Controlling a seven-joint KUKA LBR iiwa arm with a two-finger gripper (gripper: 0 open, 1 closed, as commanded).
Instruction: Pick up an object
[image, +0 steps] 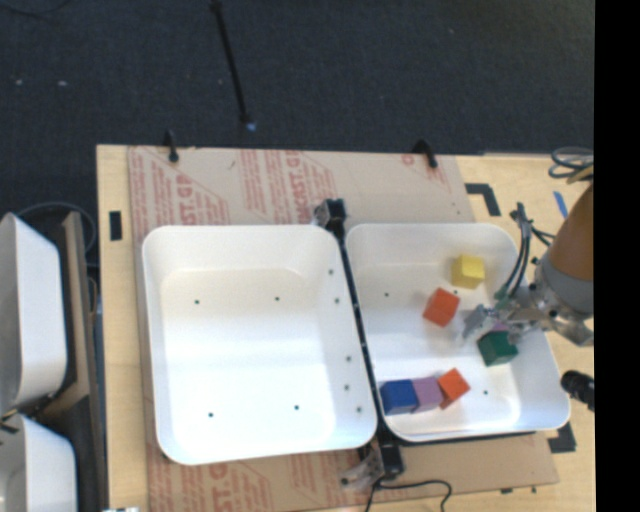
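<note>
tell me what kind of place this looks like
Probably a robotics lab grasping setup rather than a home or factory: two white bins sit side by side on a plywood bench, small coloured blocks lie in the right one, and a gripper works above them.

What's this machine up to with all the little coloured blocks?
A robot arm reaches in from the right over the right bin, where several small blocks lie. Its gripper sits low, right by the green block, with an orange block and a yellow block close by. It is meant to pick something up; nothing looks lifted yet. The left bin sits beside it.
</note>
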